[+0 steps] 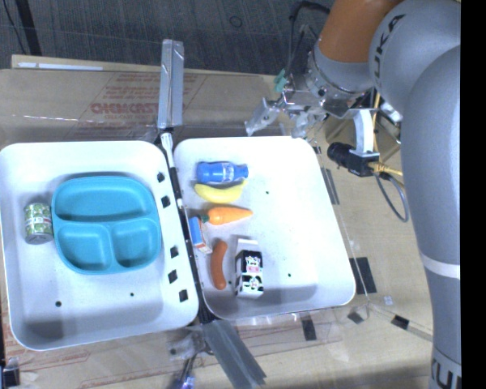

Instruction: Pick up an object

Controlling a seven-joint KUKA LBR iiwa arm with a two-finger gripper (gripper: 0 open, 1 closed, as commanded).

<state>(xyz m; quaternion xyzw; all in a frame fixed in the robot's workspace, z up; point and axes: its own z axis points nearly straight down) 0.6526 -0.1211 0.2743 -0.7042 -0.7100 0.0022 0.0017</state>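
The right bin holds several small things along its left side. From back to front these are a blue bottle, a banana, a carrot, a small blue and red item, a brown sausage and a cow-print milk carton. My gripper hangs above the bin's far rim, behind the bottle. Its fingers are spread open and nothing is between them.
The left bin holds a blue divided tray and a green can at its left wall. A metal divider post stands between the bins at the back. Cables hang right of the right bin.
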